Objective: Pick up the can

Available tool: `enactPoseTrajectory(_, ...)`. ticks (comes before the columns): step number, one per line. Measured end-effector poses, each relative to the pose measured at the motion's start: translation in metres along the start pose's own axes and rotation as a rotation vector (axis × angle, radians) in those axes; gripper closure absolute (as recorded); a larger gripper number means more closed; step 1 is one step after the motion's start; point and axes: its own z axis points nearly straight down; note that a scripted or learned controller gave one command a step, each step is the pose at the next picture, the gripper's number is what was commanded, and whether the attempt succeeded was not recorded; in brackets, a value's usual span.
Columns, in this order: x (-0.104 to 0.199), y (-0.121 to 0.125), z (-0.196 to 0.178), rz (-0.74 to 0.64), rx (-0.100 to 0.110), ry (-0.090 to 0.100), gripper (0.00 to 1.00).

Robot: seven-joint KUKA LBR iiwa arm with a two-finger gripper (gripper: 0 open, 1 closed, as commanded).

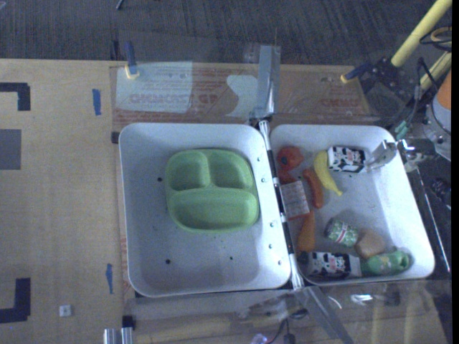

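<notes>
The can [342, 232], small with a green, white and red label, lies on its side in the lower middle of the right bin [401, 206]. My gripper [384, 154] hangs over the right bin's upper right part, just right of a cow-patterned carton [346, 158]. It is well above and to the right of the can, with nothing seen held in it. The arm comes in from the right edge.
Around the can lie a banana [326, 174], a red chili [314, 187], a carrot [307, 231], a brown lump [371, 244], a green bottle [387, 262] and a second cow-patterned carton [330, 264]. A pale labelled packet [294, 198] and a red fruit [289, 160] sit by the divider. The left bin [143, 249] holds a green divided plate [211, 190].
</notes>
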Motion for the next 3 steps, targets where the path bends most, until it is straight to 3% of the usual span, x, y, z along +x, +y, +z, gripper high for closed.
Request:
enactPoseTrajectory(1,0.002,-0.032,0.105,-0.149,-0.004,0.002,0.0)
enactPoseTrajectory(2,0.07,-0.067,0.113,-0.276,-0.005,0.0,0.0)
enactPoseTrajectory(3,0.068,-0.065,0.102,-0.273,-0.013,-0.005,1.0)
